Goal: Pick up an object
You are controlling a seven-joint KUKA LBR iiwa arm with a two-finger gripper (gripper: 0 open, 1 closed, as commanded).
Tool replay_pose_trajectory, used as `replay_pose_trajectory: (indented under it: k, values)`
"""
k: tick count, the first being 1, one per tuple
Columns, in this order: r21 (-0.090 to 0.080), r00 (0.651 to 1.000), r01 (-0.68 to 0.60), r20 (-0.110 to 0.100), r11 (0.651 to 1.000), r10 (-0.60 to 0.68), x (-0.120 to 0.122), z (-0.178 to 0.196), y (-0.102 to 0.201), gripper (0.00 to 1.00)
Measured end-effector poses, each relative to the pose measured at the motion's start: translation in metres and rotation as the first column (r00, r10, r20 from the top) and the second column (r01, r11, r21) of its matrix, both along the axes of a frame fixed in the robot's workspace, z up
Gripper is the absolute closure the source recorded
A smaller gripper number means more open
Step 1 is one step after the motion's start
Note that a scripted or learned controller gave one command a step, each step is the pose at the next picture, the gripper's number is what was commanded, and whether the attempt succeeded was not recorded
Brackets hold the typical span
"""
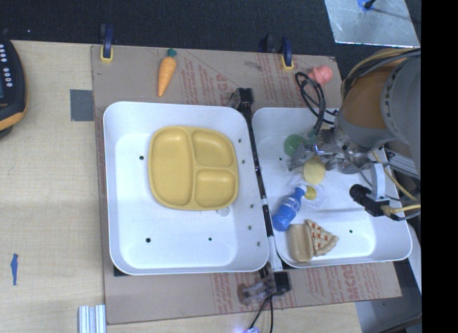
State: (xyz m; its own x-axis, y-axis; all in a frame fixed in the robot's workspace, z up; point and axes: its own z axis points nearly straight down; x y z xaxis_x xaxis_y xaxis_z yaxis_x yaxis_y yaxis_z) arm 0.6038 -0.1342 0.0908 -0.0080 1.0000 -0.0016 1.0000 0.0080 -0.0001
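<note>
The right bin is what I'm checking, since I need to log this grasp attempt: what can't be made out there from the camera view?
- Gripper: the wrist's bulk covers it, so its grip on anything is unreadable.
- Green object: partly hidden by the arm, shape unclear.
- Yellow ball: its contact with the gripper is too small and blurred to judge.
- Blue bottle: label too small to read.

A single fixed camera looks down on the worktop (pixel 50 181) from above at a slight slant, far enough off to take in both white bins: the left bin (pixel 129 238) and the right bin (pixel 379 245) beside it.
</note>
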Motion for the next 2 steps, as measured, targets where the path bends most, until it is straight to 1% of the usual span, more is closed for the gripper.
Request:
replay_pose_trajectory:
  k: [1,2]
  values:
    - [0.000,1.000,-0.001,-0.002,1.000,0.001,-0.001,0.012,-0.001,1.00]
    - [0.003,1.000,-0.004,0.009,1.000,0.004,0.044,0.108,0.079,1.00]
